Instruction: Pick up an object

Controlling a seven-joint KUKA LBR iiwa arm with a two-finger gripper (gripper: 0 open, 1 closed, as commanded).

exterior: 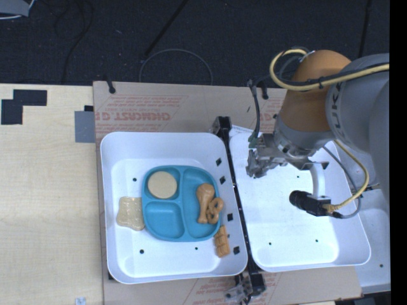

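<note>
Likeliest pick, judging by open room around it: small orange-brown knobbly toy food piece (221,241), lying on the floor of the left shallow white plastic bin (165,269), just off the 5 o'clock edge of the blue three-compartment plastic plate (166,224). Probably light, stiff and a little slick; best taken across its narrow width, though close to the bin's 3 o'clock wall, so little space on that side. Other candidates: pale beige bread-like slab (131,213), touching the plate's 9 o'clock edge, flat and low, likely hard to get under; round tan flat disc (161,184) in the plate's 11 o'clock compartment, thin and similarly awkward; tan twisted pretzel-and-drumstick-shaped pieces (208,203) in the 3 o'clock compartment, lumpy, probably easy to pinch at the narrow middle. Further out, at 3 o'clock: right shallow white plastic bin (305,246), bare white floor. Over that bin's 10 o'clock corner, well apart from every toy: grey two-finger gripper (256,168), pointing down, holding nothing visible; spread or pressed together, cannot tell from this angle.
</note>
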